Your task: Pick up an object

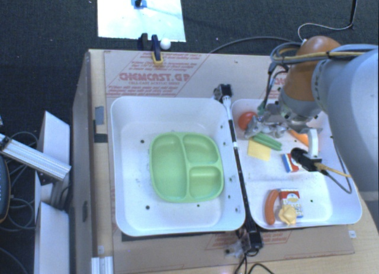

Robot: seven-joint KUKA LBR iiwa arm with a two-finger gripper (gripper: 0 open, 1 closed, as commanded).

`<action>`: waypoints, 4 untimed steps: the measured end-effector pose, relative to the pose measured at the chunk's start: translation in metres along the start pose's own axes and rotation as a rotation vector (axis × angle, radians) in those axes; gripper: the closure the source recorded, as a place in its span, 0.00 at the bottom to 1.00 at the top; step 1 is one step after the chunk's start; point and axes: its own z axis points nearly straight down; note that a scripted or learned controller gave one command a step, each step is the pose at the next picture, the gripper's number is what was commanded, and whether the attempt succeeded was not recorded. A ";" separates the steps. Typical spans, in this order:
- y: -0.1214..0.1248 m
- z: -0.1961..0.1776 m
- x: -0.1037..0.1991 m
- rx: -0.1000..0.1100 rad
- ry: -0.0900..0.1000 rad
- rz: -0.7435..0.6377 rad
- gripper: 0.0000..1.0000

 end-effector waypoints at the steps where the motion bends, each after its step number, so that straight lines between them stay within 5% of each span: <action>1: -0.001 -0.010 0.000 0.003 -0.001 -0.003 1.00; 2: 0.001 -0.011 0.000 -0.006 -0.003 -0.005 0.00; 3: 0.027 -0.003 0.009 -0.014 -0.002 0.000 0.00; 4: 0.027 -0.003 0.006 -0.013 -0.003 0.001 0.00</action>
